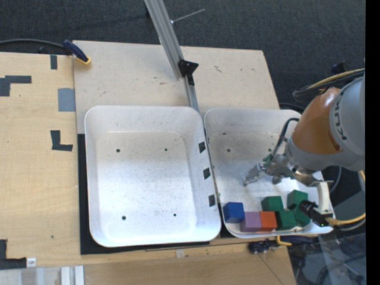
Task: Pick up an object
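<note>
Coloured blocks line the near wall of the right bin (237, 123): a blue block (234, 211) at the left, then a purple block (253, 220) touching an orange block (268, 219), with green blocks (280, 211) bunched just beyond and to their right. Farther in, the end effector (254, 176) hangs low over the speckled bin floor, its metal fingers (252, 175) pointing left and spread slightly, nothing between them; it stands apart from every block. Behind it the grey arm with its orange band (314, 126) reaches in from the right. The left bin (142, 114) sits beside it on the desk (35, 129). A metal rail (163, 25) slants away at the far side.
</note>
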Controlling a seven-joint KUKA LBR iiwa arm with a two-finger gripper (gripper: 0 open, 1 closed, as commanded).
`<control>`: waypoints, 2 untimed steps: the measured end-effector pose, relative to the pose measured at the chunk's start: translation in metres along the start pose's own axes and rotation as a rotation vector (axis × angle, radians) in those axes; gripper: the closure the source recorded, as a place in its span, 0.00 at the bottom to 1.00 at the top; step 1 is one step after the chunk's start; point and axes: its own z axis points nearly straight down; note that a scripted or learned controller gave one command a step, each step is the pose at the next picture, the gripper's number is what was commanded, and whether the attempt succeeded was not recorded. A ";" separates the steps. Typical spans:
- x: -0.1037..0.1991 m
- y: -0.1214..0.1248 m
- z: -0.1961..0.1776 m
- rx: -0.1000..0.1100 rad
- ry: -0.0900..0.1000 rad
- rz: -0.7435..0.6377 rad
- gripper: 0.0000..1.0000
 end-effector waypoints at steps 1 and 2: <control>0.001 0.000 -0.010 0.000 0.002 -0.001 1.00; 0.001 0.003 -0.073 -0.009 -0.002 -0.001 1.00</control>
